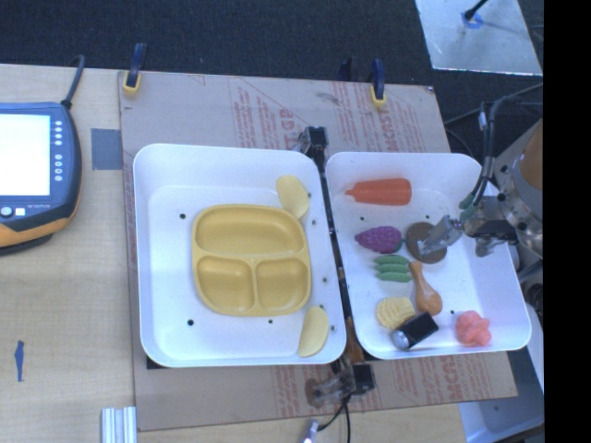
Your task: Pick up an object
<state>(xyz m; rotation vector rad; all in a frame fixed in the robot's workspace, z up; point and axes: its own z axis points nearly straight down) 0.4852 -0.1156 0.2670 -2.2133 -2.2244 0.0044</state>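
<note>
The right bin (462, 169) holds an orange carrot (379, 191), a purple grape bunch (379, 239), a green pea pod (391, 267), a tan drumstick (425, 289), a yellow corn piece (394, 311), a black cylinder (416, 330) and a pink lump (472, 329). My gripper (434, 240) reaches in from the right, low over the bin's middle, just right of the grapes and above the drumstick. Its round grey end hides what lies under it. Nothing shows between its fingers.
The left bin (162, 247) holds a yellow divided plate (251, 258) and two pale yellow slices, one at its top right (293, 195) and one at its bottom right (313, 330). A tablet pendant (32, 169) lies at the far left. Clamps hold the cardboard at the back.
</note>
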